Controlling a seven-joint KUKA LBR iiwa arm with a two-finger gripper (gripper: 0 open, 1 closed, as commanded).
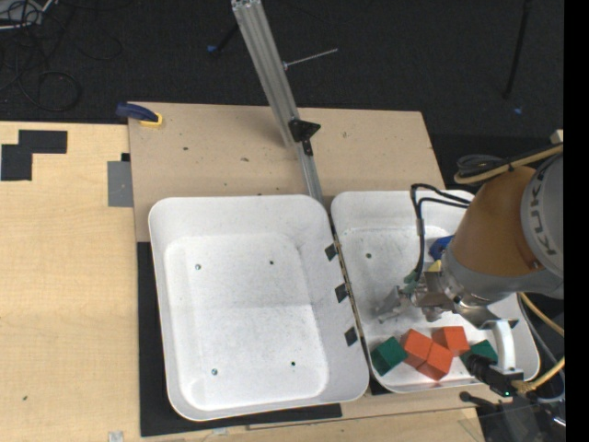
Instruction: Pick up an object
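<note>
My gripper (394, 306) reaches into the right bin (377, 224) from the right, under the grey wrist with its orange band. Its tips hang over the bin floor, just above and left of the blocks. Along the bin's front edge lie a dark green block (388, 353), two orange blocks (425, 352) (452, 338) and another green block (483, 349). A blue object (440, 244) peeks out behind the arm. Nothing shows between the tips.
The left bin (244, 302) lies beside the right one, with black clips along the shared wall. A slanted aluminium rail (272, 72) rises behind the bins. Black cables loop over the arm at the right.
</note>
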